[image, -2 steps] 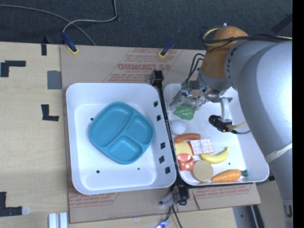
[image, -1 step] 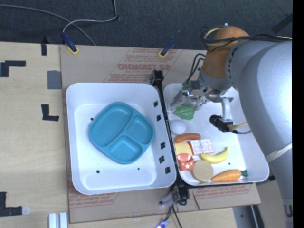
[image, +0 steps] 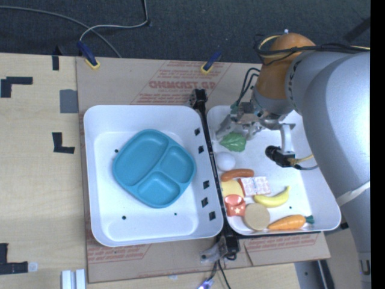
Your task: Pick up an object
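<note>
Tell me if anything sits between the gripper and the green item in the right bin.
Nothing visible does. The gripper sits right above the green item near the right bin's far left corner. The white ball and the sausage lie nearer the camera, off the path.

Arm reaches in from the right, gripper (image: pixel 239 127) down in the right bin (image: pixel 313 188) just over a green leafy thing (image: pixel 233 141) — touching or not, can't tell. Below that: white ball (image: pixel 225 160), sausage (image: pixel 237 174), yellow block (image: pixel 231 188), small packet (image: pixel 260 185), banana (image: pixel 272 198), red item (image: pixel 234 204), round cracker (image: pixel 257 217), carrot (image: pixel 289 223). Left bin (image: pixel 102 179) holds a blue divided plate (image: pixel 154 167) — lying flat, approx. centre
</note>
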Robot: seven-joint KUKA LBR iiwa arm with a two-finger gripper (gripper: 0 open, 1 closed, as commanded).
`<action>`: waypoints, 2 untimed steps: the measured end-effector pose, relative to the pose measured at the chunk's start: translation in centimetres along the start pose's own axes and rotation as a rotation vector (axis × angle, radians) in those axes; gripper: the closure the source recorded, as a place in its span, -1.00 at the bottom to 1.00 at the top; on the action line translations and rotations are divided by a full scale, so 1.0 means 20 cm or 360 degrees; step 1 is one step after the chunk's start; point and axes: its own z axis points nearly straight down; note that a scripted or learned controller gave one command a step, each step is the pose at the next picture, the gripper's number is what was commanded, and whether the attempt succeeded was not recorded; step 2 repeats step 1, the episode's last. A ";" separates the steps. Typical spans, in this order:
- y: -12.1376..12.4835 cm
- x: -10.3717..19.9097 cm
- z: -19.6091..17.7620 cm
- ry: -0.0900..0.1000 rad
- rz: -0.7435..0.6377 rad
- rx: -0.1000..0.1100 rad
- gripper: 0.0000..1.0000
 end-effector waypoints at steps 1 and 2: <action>0.00 0.01 0.00 -0.0001 0.0001 0.0000 -1.00; 0.00 0.01 0.00 -0.0001 0.0001 0.0000 -1.00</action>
